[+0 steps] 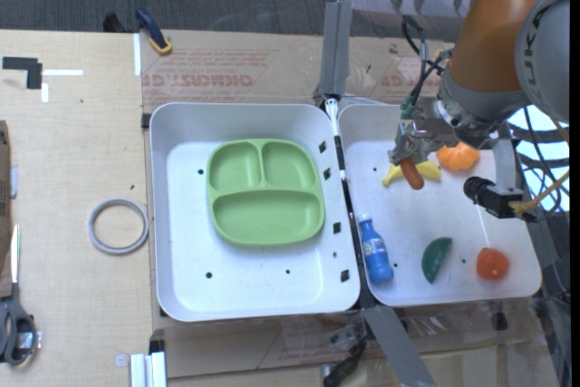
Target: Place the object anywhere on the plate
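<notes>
From above, the gripper (412, 149) sits low in the right bin (517, 281), right over a small red sausage (412, 174) lying on a yellow banana (399, 174) — whether the fingers are apart or clamped on either, I cannot tell. The sausage's long axis runs diagonally, upper left to lower right. The green plate (265, 192), with 3 compartments, lies in the left bin (172, 222), to the gripper's left across the divider. Mirrored red print on the cardboard (217, 72) is unreadable; the blue bottle (374, 251) label is too.
</notes>
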You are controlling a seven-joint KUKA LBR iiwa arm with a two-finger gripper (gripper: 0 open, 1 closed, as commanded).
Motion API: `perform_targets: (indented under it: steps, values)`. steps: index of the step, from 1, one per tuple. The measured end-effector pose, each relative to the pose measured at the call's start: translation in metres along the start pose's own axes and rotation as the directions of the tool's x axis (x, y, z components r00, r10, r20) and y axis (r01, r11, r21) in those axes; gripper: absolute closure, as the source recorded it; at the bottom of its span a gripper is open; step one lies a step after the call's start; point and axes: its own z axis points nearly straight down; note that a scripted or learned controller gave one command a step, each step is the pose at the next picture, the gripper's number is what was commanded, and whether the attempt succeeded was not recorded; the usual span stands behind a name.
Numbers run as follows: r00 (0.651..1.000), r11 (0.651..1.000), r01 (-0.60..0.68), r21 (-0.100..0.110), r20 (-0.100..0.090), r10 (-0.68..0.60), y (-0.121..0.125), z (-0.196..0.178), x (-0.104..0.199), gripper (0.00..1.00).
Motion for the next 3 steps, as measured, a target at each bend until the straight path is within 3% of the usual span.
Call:
perform_targets:
  steps: [1, 2, 3]
  values:
    - [1.0, 1.0, -0.003, 0.0, -0.001, 0.003, 0.023, 0.039, 0.082, 1.0]
    - [1.0, 1.0, -0.001, -0.001, 0.0, 0.001, 0.035, 0.038, 0.134, 1.0]
    - [1.0, 1.0, -0.004, -0.012, -0.001, 0.004, 0.067, 0.117, 0.181, 1.0]
